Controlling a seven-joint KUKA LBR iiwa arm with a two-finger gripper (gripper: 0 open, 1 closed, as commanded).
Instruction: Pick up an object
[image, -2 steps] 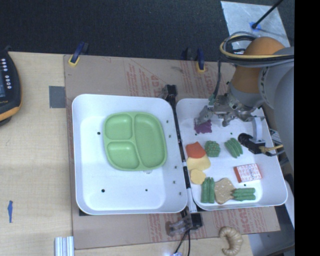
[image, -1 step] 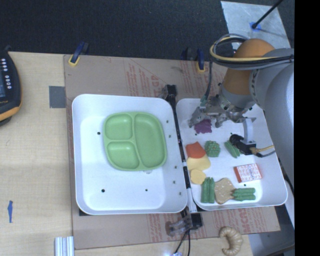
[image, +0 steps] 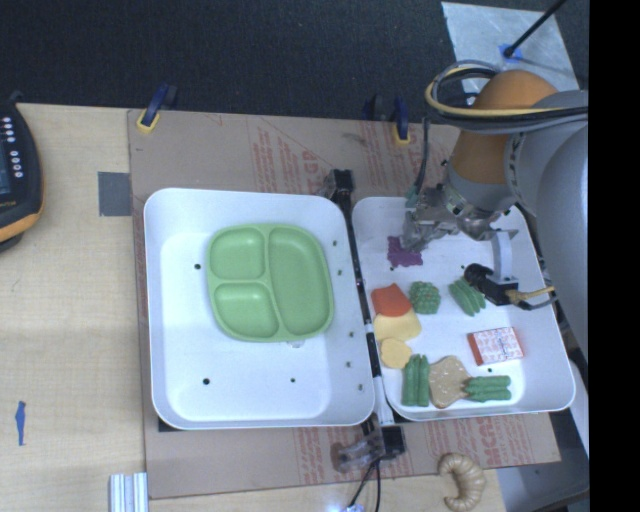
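Over the right bin (image: 545, 385), the arm's tool (image: 425, 228) hangs just above a purple toy (image: 404, 253) near the far-left corner; whether its fingers are spread or pressed together cannot be told from this angle. The approach step looks in hand: next would be a short descent onto the purple piece, then closing.

Light wood tabletop (image: 70, 330) with a brown cardboard sheet (image: 250, 150) on it, clamped at its 12 o'clock edge. Two white bins sit on the cardboard, touching: left bin (image: 180, 390), right bin (image: 545, 375). Croissant-shaped piece (image: 464, 479) at 5 o'clock. Grey tape square (image: 113, 193) and black-orange pendant (image: 15, 170) at 9–10 o'clock.
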